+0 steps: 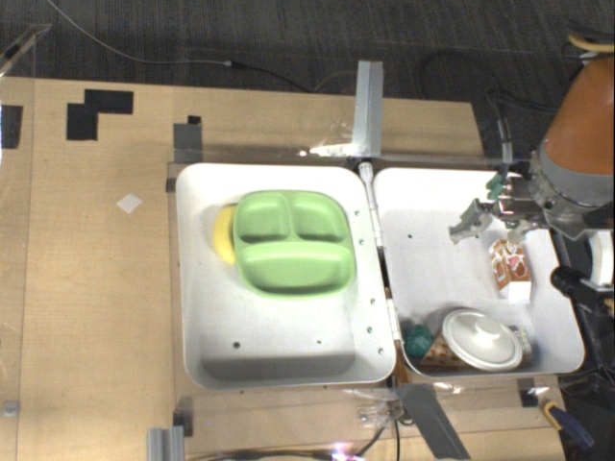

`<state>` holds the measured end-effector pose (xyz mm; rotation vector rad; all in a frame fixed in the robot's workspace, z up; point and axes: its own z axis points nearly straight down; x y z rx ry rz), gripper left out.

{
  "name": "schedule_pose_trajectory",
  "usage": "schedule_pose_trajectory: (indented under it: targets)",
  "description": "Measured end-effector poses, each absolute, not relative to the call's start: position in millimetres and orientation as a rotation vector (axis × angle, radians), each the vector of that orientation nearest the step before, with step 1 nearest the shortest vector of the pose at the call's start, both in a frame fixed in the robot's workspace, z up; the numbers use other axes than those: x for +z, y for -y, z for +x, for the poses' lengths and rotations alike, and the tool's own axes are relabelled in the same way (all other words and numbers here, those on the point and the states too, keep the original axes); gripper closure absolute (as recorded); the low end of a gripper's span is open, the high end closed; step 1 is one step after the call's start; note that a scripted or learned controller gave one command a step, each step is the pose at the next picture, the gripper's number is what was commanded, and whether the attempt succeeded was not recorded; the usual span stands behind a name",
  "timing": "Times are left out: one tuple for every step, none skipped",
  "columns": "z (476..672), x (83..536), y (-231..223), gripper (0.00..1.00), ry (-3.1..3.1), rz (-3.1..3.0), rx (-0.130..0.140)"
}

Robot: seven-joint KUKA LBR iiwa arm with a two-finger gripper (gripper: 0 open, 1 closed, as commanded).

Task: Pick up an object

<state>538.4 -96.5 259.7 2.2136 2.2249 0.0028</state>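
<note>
No legible text (packet print blurred)

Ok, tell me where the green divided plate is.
The green divided plate lies in the left bin, toward its upper half, partly covering a yellow object at its left edge.

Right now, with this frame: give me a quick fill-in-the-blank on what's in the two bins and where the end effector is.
1. The green divided tray lies in the ____ bin.
2. Peeking out from under that tray's left edge is a ____ object.
3. The end effector hangs over the ____ bin.
4. The round white lid-like dish sits near that bin's ____ edge, with a teal object to its left.

Missing words: left; yellow; right; bottom
</note>
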Motion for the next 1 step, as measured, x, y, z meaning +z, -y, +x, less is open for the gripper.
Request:
schedule_pose_trajectory:
  targets:
    - [585.9,197.4,157.1,0.0,-2.247,2.191,0.002]
